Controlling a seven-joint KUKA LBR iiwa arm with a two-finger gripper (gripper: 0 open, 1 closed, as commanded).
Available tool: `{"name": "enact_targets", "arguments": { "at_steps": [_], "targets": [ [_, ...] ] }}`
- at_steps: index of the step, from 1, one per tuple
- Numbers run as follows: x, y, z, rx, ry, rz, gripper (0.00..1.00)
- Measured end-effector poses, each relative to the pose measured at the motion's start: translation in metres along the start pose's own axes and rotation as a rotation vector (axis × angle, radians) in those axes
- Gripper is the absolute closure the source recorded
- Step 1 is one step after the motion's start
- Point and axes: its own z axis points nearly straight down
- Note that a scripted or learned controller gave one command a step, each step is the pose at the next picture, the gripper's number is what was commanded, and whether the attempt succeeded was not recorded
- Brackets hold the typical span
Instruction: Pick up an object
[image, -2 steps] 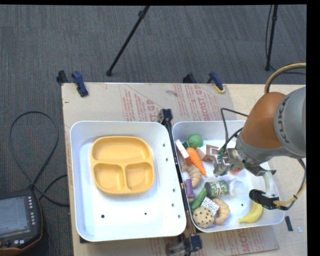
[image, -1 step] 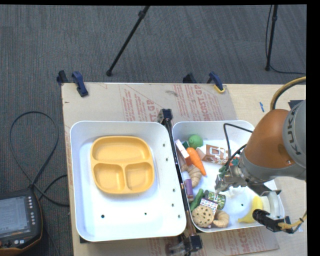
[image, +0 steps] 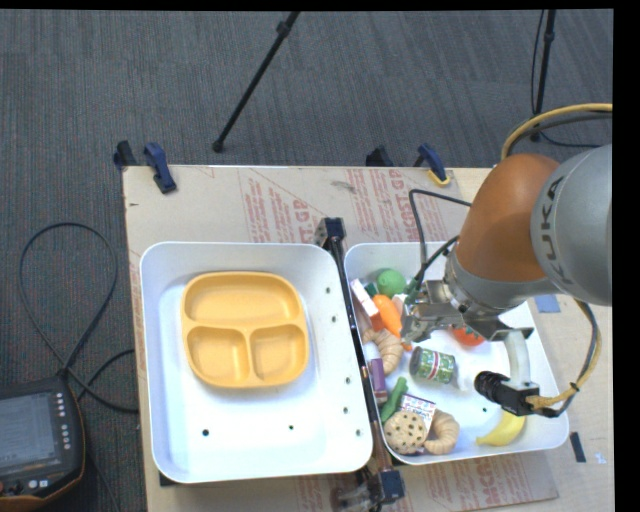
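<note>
Plywood bench (image: 260, 195) — arm (image: 560, 235) marked "KUKA"

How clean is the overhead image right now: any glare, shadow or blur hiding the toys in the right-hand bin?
Camera view: lighting even and soft, no harsh glare on the shallow white right-hand bin; sharp focus on the round chocolate-chip cookie toy and yellow divided plastic plate; the grey arm's two-finger gripper covers some toys and casts a faint shadow beneath it.

- Flat brown cardboard-topped bench (image: 250, 195), blue clamps (image: 158, 165) at far edge.
- Two shallow white plastic bins side by side on top: left bin (image: 165, 420), right bin (image: 545, 425).
</note>
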Motion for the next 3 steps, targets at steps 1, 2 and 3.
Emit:
{"name": "enact_targets", "arguments": {
  "at_steps": [1, 2, 3],
  "targets": [
    [-0.05, -0.004, 0.063, 0.006, -0.001, 0.004, 0.0],
    [-0.055, -0.061, 0.042, 0.004, 0.0, 0.004, 0.0],
    [0.024, -0.017, 0.001, 0.002, 0.0, 0.001, 0.0]
  ]
}}
